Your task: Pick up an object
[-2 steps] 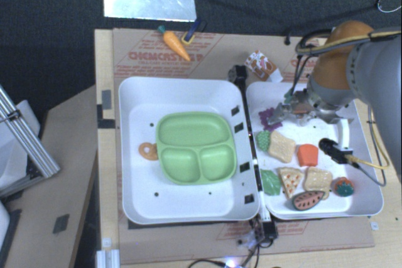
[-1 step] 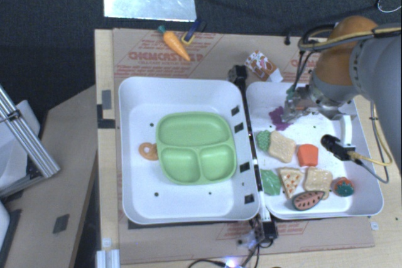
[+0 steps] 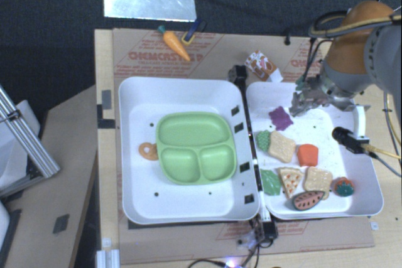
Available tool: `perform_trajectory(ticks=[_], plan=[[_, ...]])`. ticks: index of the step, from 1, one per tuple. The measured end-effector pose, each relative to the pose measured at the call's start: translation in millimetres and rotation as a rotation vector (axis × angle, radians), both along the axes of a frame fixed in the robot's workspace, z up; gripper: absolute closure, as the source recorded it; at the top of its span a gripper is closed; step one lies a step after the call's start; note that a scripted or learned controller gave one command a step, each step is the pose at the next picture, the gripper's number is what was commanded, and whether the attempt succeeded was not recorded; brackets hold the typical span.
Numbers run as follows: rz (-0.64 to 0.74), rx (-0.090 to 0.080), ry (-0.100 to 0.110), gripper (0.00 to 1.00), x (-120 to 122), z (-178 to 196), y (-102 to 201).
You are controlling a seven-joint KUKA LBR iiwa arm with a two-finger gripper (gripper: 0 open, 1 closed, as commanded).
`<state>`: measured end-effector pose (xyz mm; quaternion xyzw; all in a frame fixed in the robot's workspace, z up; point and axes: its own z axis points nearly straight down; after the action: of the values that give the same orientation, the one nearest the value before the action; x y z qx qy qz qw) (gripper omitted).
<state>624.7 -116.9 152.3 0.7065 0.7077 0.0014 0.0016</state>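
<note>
One claw, our gripper (image 3: 300, 99), is hanging low over the far part of the right bin (image 3: 370, 188); we cannot tell whether it is released or clenched. We are judging the purple piece (image 3: 280, 117) just beside it as the likeliest target, lying flat on the bin floor. We are advising a straight descent, centred on it. Room is opening toward the far wall, while the green piece (image 3: 263, 139), cracker (image 3: 282, 147) and orange block (image 3: 307, 154) are crowding the near side. Beyond the divider, the green tray (image 3: 194, 146) is sitting in the left bin (image 3: 135, 154).
</note>
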Motion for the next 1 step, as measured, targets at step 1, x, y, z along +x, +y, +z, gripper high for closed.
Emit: perform_trajectory(ticks=[1], plan=[[0.001, -0.001, -0.003, 1.00, 5.6, 61.1, -6.7]])
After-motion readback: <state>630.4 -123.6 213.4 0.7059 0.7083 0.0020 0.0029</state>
